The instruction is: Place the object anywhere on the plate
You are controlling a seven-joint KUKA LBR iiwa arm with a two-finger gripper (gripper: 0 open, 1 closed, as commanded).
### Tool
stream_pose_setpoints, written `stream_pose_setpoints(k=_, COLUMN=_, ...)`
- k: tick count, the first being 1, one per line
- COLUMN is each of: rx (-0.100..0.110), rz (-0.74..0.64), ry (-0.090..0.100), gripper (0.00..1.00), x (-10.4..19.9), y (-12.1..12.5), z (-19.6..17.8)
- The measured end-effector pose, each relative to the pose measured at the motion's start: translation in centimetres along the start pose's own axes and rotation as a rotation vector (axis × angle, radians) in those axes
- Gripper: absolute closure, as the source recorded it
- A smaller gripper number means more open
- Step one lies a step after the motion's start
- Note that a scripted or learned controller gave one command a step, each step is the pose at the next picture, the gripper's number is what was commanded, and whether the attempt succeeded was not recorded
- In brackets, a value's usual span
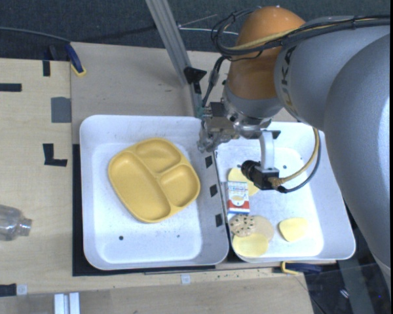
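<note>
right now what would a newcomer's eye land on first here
Probably the big grey arm with its orange band, reaching in from the right over the seam between the two bins. Next, the yellow divided plate lying alone in the left bin. Then the small items in the right bin, among them a carton and a cookie.

The left bin [98, 241] carries a yellow divided plate [154, 178] toward its centre; bare white floor lies open around it, widest along the near edge. The arm [327, 77] hangs over the right bin's [337, 241] far half, blocking approach there. In that bin's near half, a small carton [238, 197], a cookie [242, 225] and yellow pieces [293, 228] sit close together, leaving narrow gaps. A plastic bottle [5, 221] lies on the tabletop [26, 169], well apart.
</note>
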State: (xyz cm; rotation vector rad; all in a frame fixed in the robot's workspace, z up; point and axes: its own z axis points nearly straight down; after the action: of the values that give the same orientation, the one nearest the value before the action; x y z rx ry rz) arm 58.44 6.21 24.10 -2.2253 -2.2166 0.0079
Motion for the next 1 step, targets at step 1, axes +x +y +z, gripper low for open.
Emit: stream_pose_setpoints(k=1, rx=-0.001, rz=-0.013, ry=0.004, gripper=1.00, x=8.94, y=-0.34, z=1.90)
